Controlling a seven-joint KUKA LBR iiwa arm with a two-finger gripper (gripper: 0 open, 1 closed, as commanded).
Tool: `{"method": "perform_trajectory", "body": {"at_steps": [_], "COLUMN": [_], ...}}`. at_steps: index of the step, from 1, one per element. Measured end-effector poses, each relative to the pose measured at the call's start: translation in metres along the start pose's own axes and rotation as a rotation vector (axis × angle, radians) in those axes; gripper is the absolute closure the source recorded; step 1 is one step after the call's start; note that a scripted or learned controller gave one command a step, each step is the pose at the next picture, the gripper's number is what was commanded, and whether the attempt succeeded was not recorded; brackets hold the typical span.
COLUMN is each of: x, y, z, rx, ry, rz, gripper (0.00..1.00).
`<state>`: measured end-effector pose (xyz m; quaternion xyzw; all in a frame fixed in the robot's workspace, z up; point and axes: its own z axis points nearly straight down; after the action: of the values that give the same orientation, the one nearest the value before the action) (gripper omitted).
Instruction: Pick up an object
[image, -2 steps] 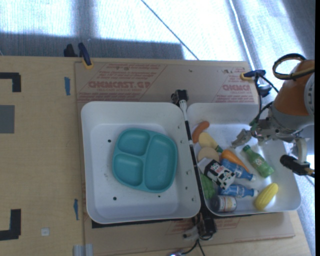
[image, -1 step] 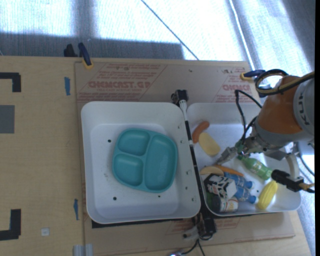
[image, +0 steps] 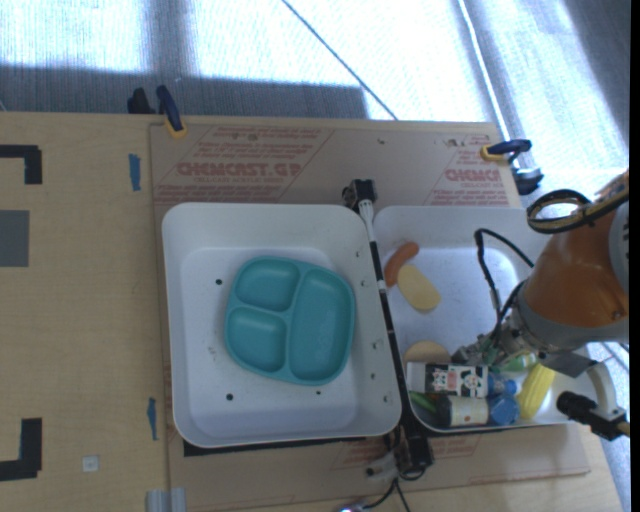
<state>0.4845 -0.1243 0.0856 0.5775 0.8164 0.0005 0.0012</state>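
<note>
The tool (image: 487, 352) is down in the near corner of the right bin (image: 455, 262), buried among a cluster of small items; whether it has hold of anything cannot be told from this angle, since the wrist hides it. Above it the arm (image: 575, 285) leans in from the right, its broad orange band rounded and glossy, with a black cable (image: 492, 270) looping from the wrist over the bin.

Just beside the tool lies a white carton with black and red printing (image: 458, 381), on its side along the bin's near wall. A blue piece (image: 505, 405) and a yellow corn-shaped toy (image: 535, 390) sit close on the right, touching or nearly touching one another. A pale rounded piece (image: 427, 351) rests just left of the tool. Farther back, well apart from the cluster, an orange sausage-shaped item (image: 400, 260) lies against a smooth yellow oval (image: 420, 290).

The left bin (image: 190, 330) holds a teal plastic plate with three compartments (image: 290, 320), smooth and matte, with rounded corners. Both bins are shallow white plastic, set side by side on printed cardboard sheets (image: 240, 165) over a tan wooden bench (image: 70, 300). Blue tape marks (image: 134, 172) and clamps (image: 170, 108) sit at the cardboard's edges. Sunlight streaks a grey floor beyond.
</note>
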Motion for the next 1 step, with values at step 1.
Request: {"method": "perform_trajectory", "body": {"at_steps": [1], "x": [0.0144], "y": [0.0168], "z": [-0.0004], "rx": [-0.004], "ry": [-0.004], "rz": [-0.401], "gripper": [0.00]}}
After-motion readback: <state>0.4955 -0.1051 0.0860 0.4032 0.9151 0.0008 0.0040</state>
